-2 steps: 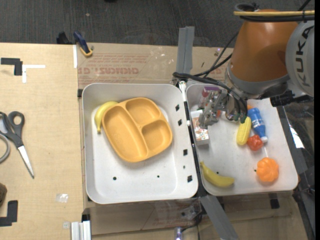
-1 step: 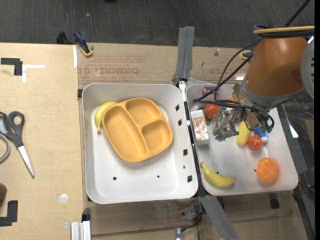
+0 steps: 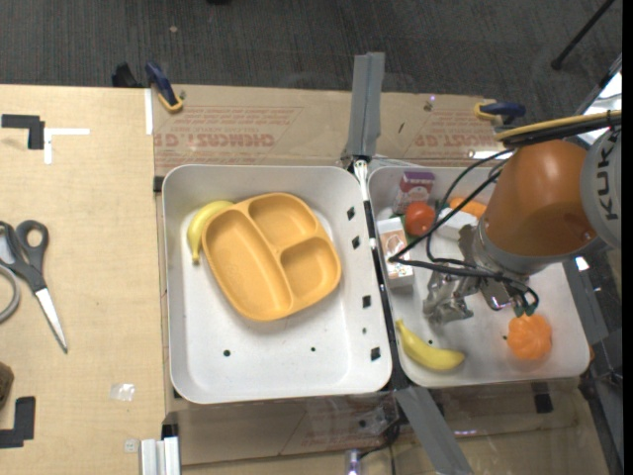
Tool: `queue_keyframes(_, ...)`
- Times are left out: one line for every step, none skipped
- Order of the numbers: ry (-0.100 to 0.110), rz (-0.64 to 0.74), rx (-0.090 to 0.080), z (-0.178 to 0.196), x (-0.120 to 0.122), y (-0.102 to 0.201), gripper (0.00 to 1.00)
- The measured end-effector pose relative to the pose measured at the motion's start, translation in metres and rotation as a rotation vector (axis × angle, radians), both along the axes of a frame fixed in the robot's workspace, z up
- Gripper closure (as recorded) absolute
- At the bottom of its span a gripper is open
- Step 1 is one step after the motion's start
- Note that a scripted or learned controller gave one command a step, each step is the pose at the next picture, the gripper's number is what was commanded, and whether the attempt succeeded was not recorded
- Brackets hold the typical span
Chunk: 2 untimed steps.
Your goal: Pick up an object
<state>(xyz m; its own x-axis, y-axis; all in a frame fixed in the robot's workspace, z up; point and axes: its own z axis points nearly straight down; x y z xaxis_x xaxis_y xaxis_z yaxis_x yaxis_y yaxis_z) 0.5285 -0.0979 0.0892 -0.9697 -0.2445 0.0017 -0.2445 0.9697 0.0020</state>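
My gripper [image 3: 448,303] hangs low over the middle of the right bin [image 3: 554,364], below the orange wrist band. A yellow banana [image 3: 427,349] lies just in front of it near the bin's front edge. An orange fruit [image 3: 529,337] sits to the gripper's right. A red tomato [image 3: 420,217] and a small white box [image 3: 395,248] lie at the bin's left side, behind the gripper. A purple-labelled packet [image 3: 417,181] rests at the back. Nothing shows between the fingers.
The left bin [image 3: 198,344] holds a yellow divided plate [image 3: 270,255] with a second banana [image 3: 203,224] tucked against its left rim. Scissors [image 3: 35,275] lie on the wooden bench at far left. Cables run across the right bin.
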Motion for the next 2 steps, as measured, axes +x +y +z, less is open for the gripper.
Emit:
queue_keyframes(0.000,0.000,0.000,0.000,0.000,0.000,0.00)
queue_keyframes(0.012,0.029,0.001,-0.001,0.090,-0.023,0.00)
